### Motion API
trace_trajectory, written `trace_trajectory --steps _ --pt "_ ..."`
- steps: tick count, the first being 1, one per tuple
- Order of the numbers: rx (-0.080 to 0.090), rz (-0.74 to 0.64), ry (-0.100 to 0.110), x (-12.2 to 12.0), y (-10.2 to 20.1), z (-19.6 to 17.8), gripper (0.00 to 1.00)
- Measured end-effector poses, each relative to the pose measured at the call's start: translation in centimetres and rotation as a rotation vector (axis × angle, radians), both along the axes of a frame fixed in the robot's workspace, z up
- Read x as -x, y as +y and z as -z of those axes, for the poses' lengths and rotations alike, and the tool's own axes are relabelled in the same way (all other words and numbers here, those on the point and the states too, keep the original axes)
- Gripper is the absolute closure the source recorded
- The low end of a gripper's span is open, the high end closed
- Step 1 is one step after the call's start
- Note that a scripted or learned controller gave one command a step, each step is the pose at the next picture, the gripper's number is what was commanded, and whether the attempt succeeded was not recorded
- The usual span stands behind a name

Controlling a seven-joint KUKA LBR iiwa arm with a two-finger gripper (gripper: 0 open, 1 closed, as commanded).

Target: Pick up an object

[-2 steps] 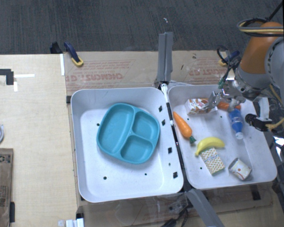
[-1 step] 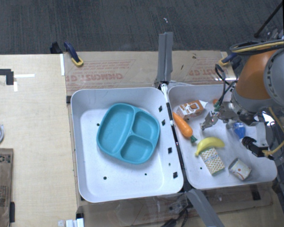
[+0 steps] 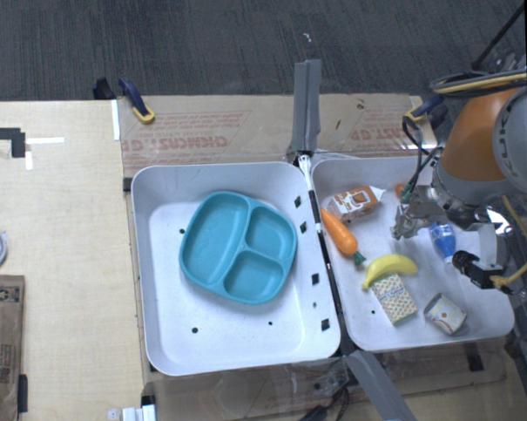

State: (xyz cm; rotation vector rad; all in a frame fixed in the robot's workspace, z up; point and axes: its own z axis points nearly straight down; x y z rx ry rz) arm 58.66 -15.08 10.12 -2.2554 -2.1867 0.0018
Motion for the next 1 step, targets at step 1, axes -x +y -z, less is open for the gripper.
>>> trace_trajectory --steps 1 --pt "0.000 0.000 0.000 0.00 0.00 0.00 0.00"
